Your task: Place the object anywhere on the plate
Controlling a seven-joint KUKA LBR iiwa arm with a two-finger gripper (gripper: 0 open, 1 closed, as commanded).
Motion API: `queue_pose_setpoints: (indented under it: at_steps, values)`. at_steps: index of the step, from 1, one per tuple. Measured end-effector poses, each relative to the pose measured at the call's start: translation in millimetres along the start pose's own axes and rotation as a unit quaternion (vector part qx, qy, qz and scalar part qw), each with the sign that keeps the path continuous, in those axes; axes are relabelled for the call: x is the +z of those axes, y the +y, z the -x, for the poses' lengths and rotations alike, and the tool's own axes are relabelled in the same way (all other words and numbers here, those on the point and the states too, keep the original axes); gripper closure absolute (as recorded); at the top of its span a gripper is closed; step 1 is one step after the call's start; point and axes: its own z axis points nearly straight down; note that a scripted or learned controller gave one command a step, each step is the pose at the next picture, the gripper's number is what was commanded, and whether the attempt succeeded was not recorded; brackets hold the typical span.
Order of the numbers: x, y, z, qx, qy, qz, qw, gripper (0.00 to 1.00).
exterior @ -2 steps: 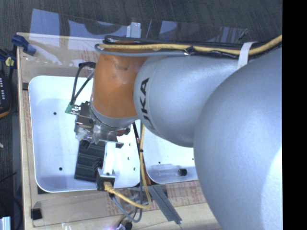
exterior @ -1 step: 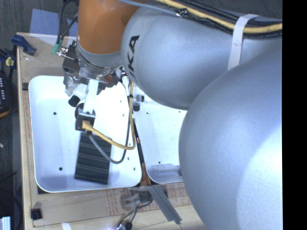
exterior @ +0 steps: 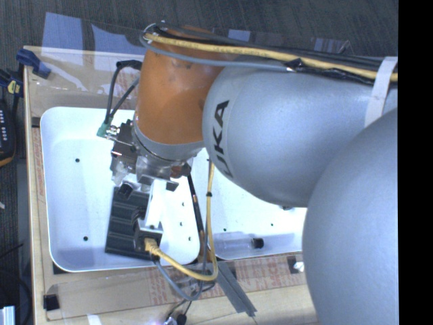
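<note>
Arm: grey KUKA arm reaching in from the right and covering most of both bins; the orange band sits above the wrist, over the far part of the left bin.
Gripper: black ribbed gripper pointing down and toward the near edge, low over the floor of the left bin.
Jaws: their state cannot be told from this angle.
Left bin: shallow white bin; its left half is bare white floor with a few small dark dots.
Right bin: a strip of the right bin shows under the arm, by its near rim.
Clear item: a clear tube-like item with a dark end lies at the near rim of the right bin.
Object: its place cannot be told; whether the clear item is the object is uncertain.
Plate: hidden or out of sight; its place cannot be told.
Cabling: a yellow cable runs along the top of the arm.
Counter: light wooden counter bearing both bins.
</note>
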Motion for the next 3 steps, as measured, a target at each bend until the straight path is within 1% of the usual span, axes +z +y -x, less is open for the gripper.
queue_pose_setpoints:
  at_steps: [1,2,3]
  values:
    - [49.0,39.4,-70.7,0.017,-0.001,0.0,0.9999,1.0]
    - [27.2,-24.6,-46.8,-0.038,0.0,0.0,0.9993,1.0]
    - [-74.3,-25.3,-48.1,-0.209,0.002,0.002,0.978,1.0]
